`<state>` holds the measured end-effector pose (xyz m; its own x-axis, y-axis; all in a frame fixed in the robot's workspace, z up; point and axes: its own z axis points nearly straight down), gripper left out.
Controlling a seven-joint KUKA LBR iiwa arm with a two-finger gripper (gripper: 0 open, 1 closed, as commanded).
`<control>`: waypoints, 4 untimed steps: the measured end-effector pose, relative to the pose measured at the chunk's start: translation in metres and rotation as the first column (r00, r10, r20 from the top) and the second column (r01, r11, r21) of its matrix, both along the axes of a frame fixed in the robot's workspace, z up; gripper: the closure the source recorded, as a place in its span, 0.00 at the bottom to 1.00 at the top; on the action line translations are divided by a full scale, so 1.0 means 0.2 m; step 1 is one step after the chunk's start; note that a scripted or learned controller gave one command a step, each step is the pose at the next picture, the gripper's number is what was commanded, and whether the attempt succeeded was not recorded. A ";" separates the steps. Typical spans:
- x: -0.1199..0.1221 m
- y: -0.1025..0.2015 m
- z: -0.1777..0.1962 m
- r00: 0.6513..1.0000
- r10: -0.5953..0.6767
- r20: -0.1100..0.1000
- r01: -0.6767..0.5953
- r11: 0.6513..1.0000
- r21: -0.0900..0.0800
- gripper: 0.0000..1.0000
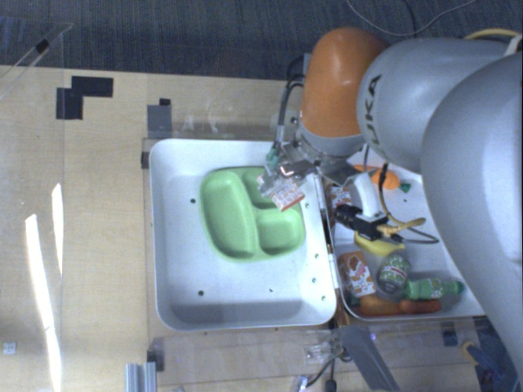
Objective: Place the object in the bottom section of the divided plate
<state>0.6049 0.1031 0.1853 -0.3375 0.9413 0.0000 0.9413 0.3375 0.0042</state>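
Note:
A green divided plate (230, 216) lies in the left white bin (229, 300). It has a long compartment on the left and smaller ones on the right. My gripper (283, 172) hangs over the plate's upper right corner, by the bin's right wall. A small white and red packet (283, 193) sits between its fingers and dangles just above the plate's upper right compartment. The wrist hides the plate's far right edge.
The right bin (458, 300) holds several items: an orange piece (393, 180), a yellow banana (377, 242), a brown packet (356, 273), a green round lid (394, 274), a green bottle (431, 287) and a red-orange item (396, 306). The arm covers that bin's right side.

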 end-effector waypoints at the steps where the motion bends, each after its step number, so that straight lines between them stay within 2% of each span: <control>1: 0.10 0.38 0.38 0.984 -0.179 0.001 0.179 0.984 0.001 1.00; 2: -0.15 0.08 0.27 0.971 -0.237 0.000 0.237 0.971 0.000 1.00; 3: -0.06 0.23 0.35 0.980 -0.201 0.000 0.201 0.980 0.001 1.00; 4: -0.05 0.23 0.41 0.981 -0.195 0.004 0.195 0.981 0.003 1.00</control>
<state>0.5947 0.1498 0.2671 -0.1470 0.9891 0.0013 0.9891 0.1470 0.0087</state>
